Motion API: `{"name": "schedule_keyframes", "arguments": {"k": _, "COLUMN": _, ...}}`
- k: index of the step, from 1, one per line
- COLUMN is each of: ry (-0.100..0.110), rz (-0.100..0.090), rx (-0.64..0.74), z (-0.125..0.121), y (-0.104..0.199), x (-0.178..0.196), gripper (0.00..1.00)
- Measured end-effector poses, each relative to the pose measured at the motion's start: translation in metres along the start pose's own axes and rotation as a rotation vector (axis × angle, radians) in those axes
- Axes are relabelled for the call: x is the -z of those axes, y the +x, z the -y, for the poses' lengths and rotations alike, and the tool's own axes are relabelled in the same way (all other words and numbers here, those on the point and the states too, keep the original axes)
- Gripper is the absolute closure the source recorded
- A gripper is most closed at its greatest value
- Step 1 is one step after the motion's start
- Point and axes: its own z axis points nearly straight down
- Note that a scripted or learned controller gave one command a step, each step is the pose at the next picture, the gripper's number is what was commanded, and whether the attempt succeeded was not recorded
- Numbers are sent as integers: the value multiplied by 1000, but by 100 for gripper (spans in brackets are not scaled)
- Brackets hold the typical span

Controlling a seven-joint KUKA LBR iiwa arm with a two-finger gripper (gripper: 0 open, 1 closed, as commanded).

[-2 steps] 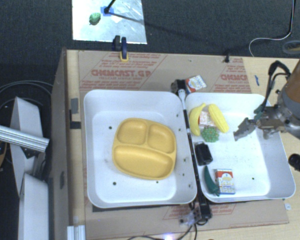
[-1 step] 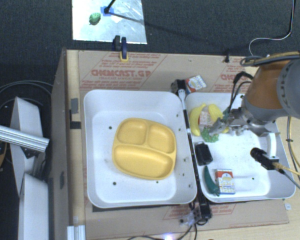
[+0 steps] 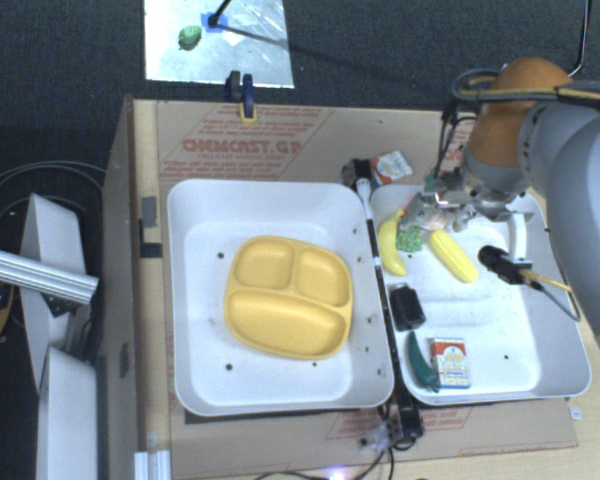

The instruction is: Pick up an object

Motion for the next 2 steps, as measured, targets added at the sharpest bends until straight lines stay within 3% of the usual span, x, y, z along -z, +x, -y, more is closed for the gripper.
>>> {"name": "schedule_keyframes", "arguments": {"k": 1, "ry": -16, "rz": 7, "rx": -3, "z": 9, "y": 21, "x": 1, "gripper": 0}}
{"name": "schedule_keyframes", "arguments": {"k": 2, "ry": -24, "rz": 5, "rx": -6, "z": 15, "y": 20, "x": 2, "gripper": 0}}
